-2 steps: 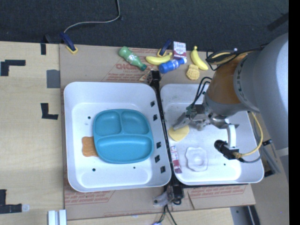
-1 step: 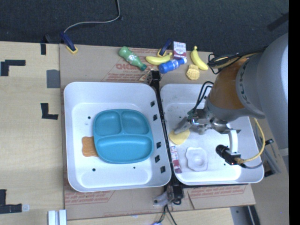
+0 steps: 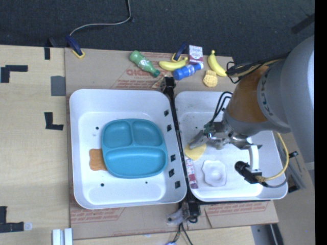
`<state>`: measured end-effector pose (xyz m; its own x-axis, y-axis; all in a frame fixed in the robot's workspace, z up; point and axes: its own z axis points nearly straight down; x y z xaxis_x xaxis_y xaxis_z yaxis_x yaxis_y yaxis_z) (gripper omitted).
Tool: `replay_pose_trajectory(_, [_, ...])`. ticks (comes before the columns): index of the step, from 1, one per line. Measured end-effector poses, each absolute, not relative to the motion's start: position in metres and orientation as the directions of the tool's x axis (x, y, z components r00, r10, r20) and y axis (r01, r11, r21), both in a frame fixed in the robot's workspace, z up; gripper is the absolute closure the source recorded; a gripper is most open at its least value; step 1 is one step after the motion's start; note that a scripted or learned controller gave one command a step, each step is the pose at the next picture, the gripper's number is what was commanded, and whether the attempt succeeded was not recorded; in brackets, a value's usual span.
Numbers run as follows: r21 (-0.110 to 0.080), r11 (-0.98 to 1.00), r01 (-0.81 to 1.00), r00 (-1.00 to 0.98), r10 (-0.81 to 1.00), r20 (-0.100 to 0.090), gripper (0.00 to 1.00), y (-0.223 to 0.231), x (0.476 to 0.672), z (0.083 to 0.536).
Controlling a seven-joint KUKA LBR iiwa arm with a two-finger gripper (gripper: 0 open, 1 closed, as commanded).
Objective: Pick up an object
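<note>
- Over the right bin (image 3: 265, 190), camera view: gripper (image 3: 201, 139) low above the floor, arm (image 3: 255, 103) reaching in from the right.
- Fingers parted a moderate way, nothing seen between them; no hold confirmed.
- Just below and slightly left of the fingertips: yellow object (image 3: 194, 151), flat on the bin floor, likely target.
- Further below and to the right: white cup-like object (image 3: 214, 172); dark red item (image 3: 191, 174) below, at the bin's left wall.
- Well to the left, in the left bin (image 3: 82, 152): blue divided plate (image 3: 134, 147) over an orange piece (image 3: 95, 160).
- Step judged: approach, grasp not yet made.
- Next move calls for: short descent toward the yellow object, straddling it, then closing.
</note>
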<state>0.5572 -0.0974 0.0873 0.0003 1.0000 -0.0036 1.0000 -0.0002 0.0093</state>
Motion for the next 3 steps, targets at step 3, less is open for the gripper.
replay_pose_trajectory(3, [0.002, 0.002, 1.000, -0.002, 1.000, -0.003, 0.00, -0.098, 0.642, 0.086])
